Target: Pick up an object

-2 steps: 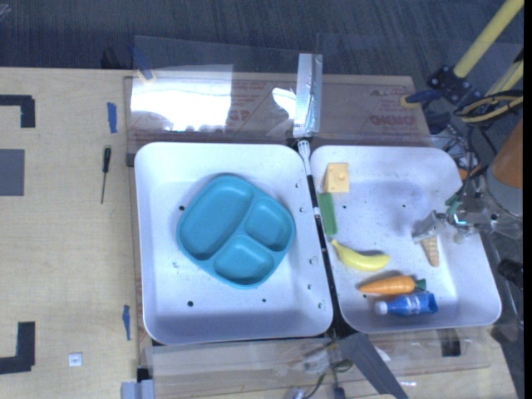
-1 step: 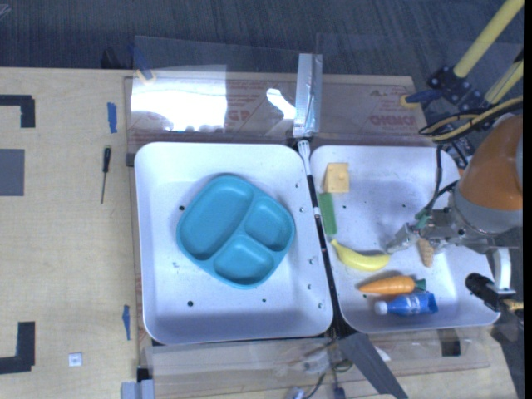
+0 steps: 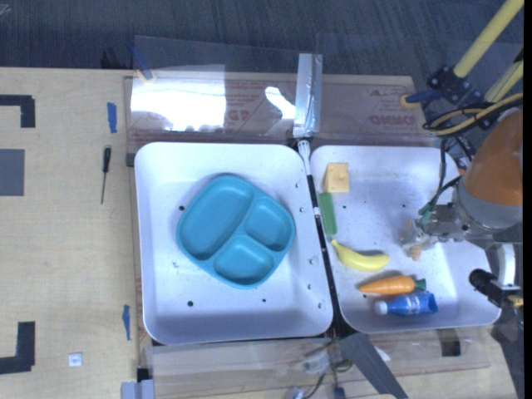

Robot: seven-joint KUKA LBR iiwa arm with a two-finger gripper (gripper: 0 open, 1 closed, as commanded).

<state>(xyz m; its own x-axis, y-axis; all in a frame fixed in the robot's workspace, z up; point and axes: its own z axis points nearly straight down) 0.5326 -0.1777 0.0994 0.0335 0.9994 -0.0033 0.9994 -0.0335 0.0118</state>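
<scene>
Two shallow white bins sit side by side on the bench. The left bin carries a blue divided plate with three compartments, lying near the bin's middle and turned at an angle to its walls. The right bin carries the loose pieces: a small yellow block near its far left corner, a green stick-like piece lying along its left wall just beneath the block, a yellow banana nearer the middle, an orange carrot just toward the near edge from the banana, and a blue bottle with a white end lying on its side close beside the carrot, by the near wall. The arm reaches in over the right bin's right edge, its orange band above the wrist. The gripper hangs low over the bin's right half, to the right of the banana and apart from it; whether the claw is open or closed cannot be told, as its tip is small and blurred. Nothing is visibly held in it.
</scene>
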